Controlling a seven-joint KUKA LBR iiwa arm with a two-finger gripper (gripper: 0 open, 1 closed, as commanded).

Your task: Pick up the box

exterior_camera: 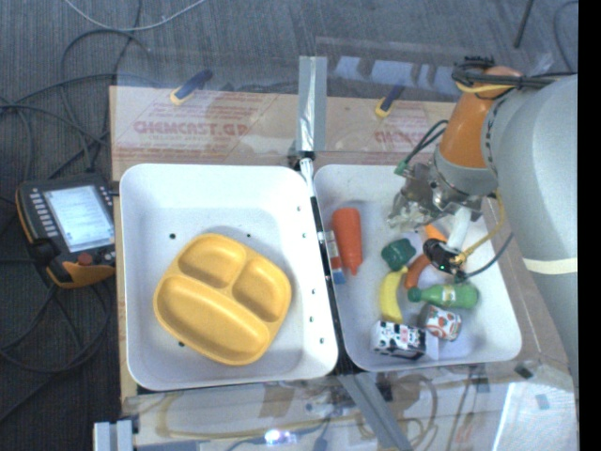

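Observation:
The box [399,339] is small, white with black patches, and lies near the front edge of the right bin [507,341]. My gripper [411,211] hangs over the back part of that bin, below the orange wrist band [470,130]. It is well behind the box, with several toy foods between them. Nothing can be seen held in the gripper.
A red-and-white can [443,324] lies right beside the box, with a green bottle [449,296] and a yellow banana [391,296] just behind it. An orange cylinder [347,238] and a dark green piece [398,252] sit farther back. A yellow divided plate [223,297] lies in the left bin [150,195].

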